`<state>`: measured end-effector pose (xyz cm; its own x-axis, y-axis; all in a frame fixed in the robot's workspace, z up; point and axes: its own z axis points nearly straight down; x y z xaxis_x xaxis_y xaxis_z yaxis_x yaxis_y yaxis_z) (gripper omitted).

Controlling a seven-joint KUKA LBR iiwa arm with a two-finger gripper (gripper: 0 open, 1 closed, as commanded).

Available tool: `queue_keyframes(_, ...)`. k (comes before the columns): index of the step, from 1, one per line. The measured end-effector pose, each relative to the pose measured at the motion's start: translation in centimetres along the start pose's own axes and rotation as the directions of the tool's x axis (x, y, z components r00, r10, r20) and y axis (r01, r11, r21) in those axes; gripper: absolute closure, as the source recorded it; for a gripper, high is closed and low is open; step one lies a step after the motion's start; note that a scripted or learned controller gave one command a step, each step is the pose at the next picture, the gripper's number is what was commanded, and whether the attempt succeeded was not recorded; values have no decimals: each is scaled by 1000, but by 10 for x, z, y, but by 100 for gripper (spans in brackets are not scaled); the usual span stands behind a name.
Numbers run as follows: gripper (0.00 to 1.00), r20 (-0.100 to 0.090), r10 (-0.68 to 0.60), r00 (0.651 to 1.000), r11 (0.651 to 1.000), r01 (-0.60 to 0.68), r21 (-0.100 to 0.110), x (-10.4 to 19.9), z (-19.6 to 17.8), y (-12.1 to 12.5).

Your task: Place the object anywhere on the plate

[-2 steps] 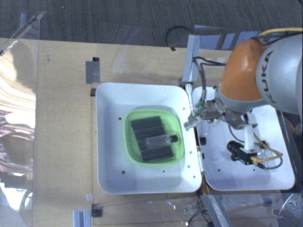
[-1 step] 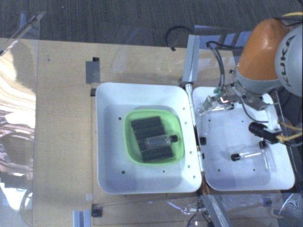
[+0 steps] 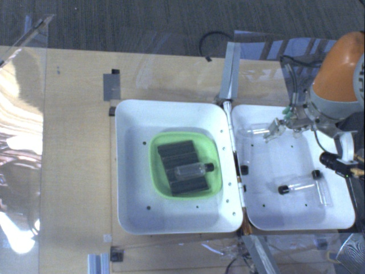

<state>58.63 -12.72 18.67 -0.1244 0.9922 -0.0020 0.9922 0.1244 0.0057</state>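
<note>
A clear plastic vial with a black cap (image 3: 193, 169) lies on the green square plate (image 3: 157, 153), long axis left-right. The gripper (image 3: 276, 128) hovers well right, over the other white bin (image 3: 342, 216). It seems empty, though whether it is open or closed I cannot tell.

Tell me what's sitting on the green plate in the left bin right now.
On the green plate lie dark ridged blocks, and a clear vial with a black cap rests across them. Whatever is under the blocks is covered.

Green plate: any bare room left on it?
Little. The plate holds a dark block with a clear vial on it; only a thin green margin borders them. The left bin floor around the plate is bare.
</note>
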Motion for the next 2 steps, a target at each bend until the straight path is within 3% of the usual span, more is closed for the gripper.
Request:
queue_keyframes(1,0,2,-157,988,988,157,-4,-49,-10,66)
queue_keyframes(2,0,6,-357,934,934,357,-5,-88,-79,75)
